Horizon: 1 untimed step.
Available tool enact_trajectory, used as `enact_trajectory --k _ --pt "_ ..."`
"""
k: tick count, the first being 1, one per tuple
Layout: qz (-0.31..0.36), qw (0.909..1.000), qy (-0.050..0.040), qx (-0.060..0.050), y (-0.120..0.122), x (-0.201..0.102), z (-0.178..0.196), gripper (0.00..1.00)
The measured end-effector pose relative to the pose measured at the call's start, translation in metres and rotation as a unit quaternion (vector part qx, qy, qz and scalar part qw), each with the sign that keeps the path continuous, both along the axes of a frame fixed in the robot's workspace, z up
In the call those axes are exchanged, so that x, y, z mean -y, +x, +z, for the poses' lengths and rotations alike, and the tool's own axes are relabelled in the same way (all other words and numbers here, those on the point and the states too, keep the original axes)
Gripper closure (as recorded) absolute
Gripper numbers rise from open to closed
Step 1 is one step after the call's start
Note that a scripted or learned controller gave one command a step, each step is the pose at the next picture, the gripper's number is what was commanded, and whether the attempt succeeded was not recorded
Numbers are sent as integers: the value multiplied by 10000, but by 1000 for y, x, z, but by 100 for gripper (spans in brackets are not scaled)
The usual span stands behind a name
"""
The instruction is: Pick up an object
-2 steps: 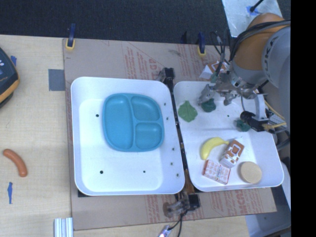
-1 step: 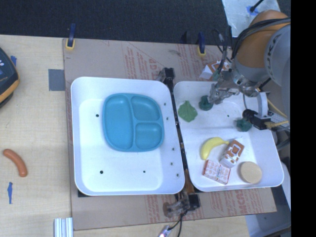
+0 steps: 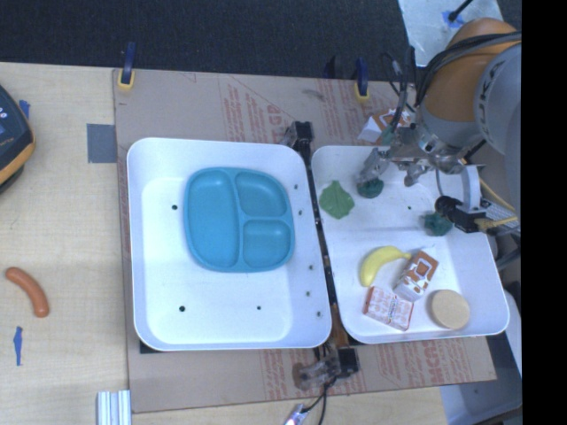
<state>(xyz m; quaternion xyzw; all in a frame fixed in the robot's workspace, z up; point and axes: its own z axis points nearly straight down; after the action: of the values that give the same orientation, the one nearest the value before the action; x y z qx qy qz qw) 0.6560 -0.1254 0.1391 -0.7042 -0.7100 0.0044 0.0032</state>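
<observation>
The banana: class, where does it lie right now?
The banana lies in the right bin, toward its front, touching the small carton on its right, below the green leafy piece.

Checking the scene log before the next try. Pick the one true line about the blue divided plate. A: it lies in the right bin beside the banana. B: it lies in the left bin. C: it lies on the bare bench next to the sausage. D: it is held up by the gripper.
B: the blue divided plate lies flat in the left bin, apart from the banana in the right bin.
</observation>
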Motion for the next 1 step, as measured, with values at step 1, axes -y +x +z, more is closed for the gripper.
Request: enact_trajectory --k 1 --pt "-24 10000 1 29 0 5 -35 0"
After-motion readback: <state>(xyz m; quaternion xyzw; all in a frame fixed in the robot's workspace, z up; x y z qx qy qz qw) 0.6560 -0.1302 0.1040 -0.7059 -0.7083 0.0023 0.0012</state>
